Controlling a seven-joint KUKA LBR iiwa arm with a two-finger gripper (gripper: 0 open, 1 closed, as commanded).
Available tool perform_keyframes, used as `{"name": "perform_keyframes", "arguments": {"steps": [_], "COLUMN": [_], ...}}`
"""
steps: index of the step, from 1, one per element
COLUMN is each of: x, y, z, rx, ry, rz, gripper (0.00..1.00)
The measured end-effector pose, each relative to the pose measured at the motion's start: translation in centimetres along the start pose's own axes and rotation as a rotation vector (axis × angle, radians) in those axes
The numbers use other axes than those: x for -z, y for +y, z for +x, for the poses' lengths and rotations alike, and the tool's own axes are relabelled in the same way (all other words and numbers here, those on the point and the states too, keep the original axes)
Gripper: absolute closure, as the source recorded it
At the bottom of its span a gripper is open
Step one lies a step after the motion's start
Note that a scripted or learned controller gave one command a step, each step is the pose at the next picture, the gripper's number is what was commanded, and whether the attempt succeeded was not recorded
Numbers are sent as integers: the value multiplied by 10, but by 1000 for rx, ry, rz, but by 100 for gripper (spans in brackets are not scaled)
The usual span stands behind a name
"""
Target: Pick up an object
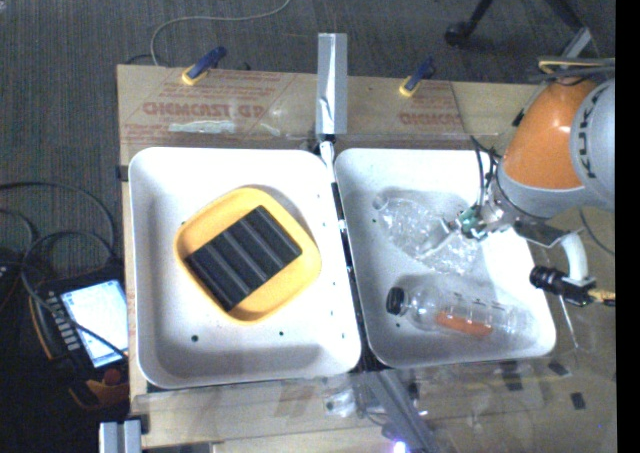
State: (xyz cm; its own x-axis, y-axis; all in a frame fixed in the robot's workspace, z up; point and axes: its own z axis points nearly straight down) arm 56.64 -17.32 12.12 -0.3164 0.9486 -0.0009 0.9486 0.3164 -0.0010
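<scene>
The gripper [473, 222] is hanging low over the right bin [360, 241], at its right side, below the arm's orange band [545, 146]; whether it is spread or closed cannot be told, as the wrist is masking it from above. Just left of the gripper, crumpled clear plastic [420, 226] is lying in the upper middle of that bin, apparently touching the gripper's tip, though contact cannot be confirmed. A clear plastic bottle [455, 313] with a dark cap is lying on its side along the bin's near wall, with something orange showing inside it, apart from the gripper. The left bin [150, 271] is holding a yellow tray-like object with black ribbed slats [248, 253], sitting tilted near the centre, with open white floor showing around all its sides. A metal divider post [331, 86] is standing at the far junction of the two bins. The board [140, 106] behind them is bearing red mirrored print, reading roughly as "CHEMCAST"; the remainder is illegible. Two blue-and-yellow clamps [203, 64] are gripping the board's far edge.
</scene>
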Motion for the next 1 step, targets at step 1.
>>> {"name": "perform_keyframes", "arguments": {"steps": [1], "x": [-27], "y": [88], "z": [1], "rx": [169], "ry": [-12], "rz": [-17], "gripper": [0]}}
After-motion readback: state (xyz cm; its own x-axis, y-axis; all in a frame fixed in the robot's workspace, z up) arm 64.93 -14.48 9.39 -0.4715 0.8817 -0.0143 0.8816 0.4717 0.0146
